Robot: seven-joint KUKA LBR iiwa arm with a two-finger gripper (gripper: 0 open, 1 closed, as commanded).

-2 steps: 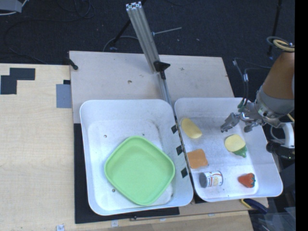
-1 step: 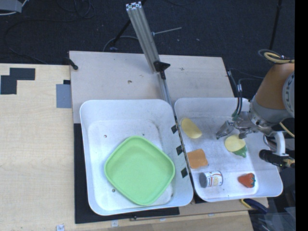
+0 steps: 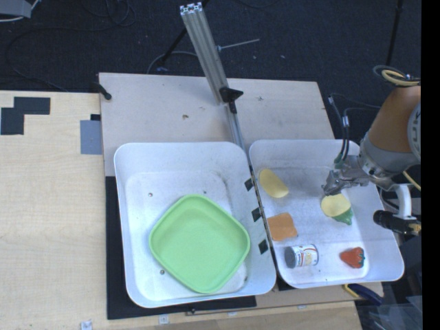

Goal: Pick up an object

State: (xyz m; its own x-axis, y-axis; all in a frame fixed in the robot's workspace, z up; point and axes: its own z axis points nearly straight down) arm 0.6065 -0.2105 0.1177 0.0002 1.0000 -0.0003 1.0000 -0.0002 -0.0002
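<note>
Two shallow white bins sit side by side on a pale worktop (image 3: 172,108), seen from above at a slant. The left bin (image 3: 130,177) holds a lime-green square plate (image 3: 199,243) lying flat near its front.

The right bin (image 3: 302,150) holds five small things. A yellow lemon-shaped piece (image 3: 273,183) lies near the bin's left wall. Just in front of it is a flat orange square (image 3: 282,226). In front of that a small can (image 3: 302,256) lies on its side. A red strawberry (image 3: 353,257) sits near the front right corner. Toward the right wall lies a yellow-and-green piece (image 3: 337,207), perhaps a toy pear or a halved fruit.

The grey arm with its orange band (image 3: 399,126) reaches in from the right. Its gripper (image 3: 339,183) is low in the right bin, just above and behind the yellow-and-green piece, close to it or touching. Whether the gripper is spread or pressed together cannot be told here, and nothing is clearly seen between its tips.

The yellow-and-green piece looks the likely target. It is probably light, hard plastic with a smooth rounded top, so it may slip or roll away under a glancing pinch. A hold across its narrower middle, squarely from above, seems safest.
</note>
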